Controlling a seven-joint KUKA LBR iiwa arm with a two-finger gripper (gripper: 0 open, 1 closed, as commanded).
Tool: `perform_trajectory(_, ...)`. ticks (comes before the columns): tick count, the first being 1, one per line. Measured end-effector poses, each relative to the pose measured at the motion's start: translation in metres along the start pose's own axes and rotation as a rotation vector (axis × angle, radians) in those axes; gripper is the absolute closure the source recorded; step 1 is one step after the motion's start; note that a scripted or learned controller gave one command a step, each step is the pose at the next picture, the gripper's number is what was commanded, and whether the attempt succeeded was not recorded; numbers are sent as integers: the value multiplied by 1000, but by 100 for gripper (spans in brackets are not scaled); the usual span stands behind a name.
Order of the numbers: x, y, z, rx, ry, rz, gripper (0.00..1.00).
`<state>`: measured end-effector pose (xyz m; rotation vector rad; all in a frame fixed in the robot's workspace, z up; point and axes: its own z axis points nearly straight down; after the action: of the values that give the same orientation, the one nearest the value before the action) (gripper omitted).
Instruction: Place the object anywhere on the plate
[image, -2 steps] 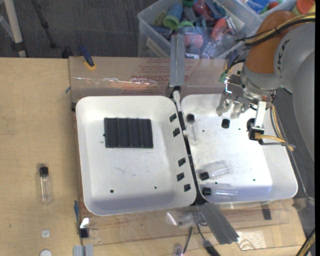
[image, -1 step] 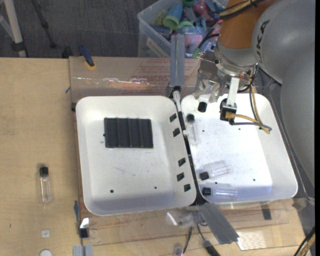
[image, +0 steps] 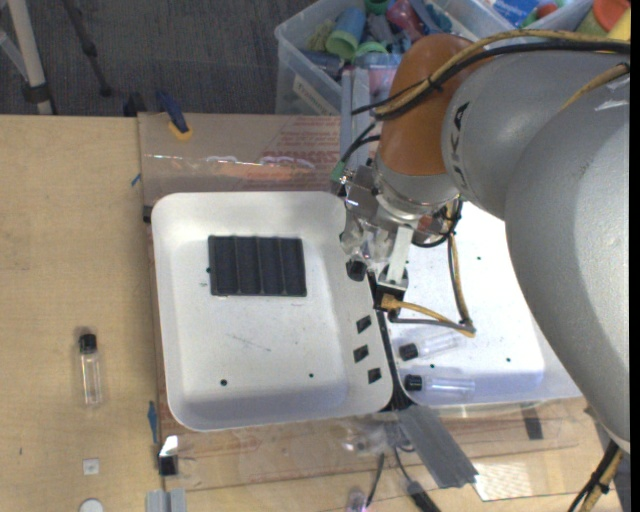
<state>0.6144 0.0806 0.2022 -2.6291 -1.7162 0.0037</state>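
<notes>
A black ridged plate (image: 257, 265) lies flat in the upper middle of the left bin (image: 200, 390). Two clear vials with black caps lie in the right bin (image: 500, 300), one (image: 432, 346) near its left wall and another (image: 440, 383) close to its front edge. My gripper (image: 362, 260) hangs over the divider between the two bins, just right of the plate and above the vials. The wrist hides what is under it.
Small black clips (image: 363, 325) sit along the divider between the bins. A third clear vial (image: 90, 368) lies on the wooden bench left of the bins. A tub of coloured toys (image: 350, 40) stands behind the bins.
</notes>
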Motion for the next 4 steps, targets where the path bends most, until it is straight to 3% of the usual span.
perform_trajectory(1, 16, -97, 8, 2, 0, 182, 100)
perform_trajectory(2, 18, -155, 109, -1, 1, 308, 100)
perform_trajectory(3, 25, -141, 55, -2, 0, -233, 100)
perform_trajectory(4, 83, -92, 96, -1, -1, 286, 100)
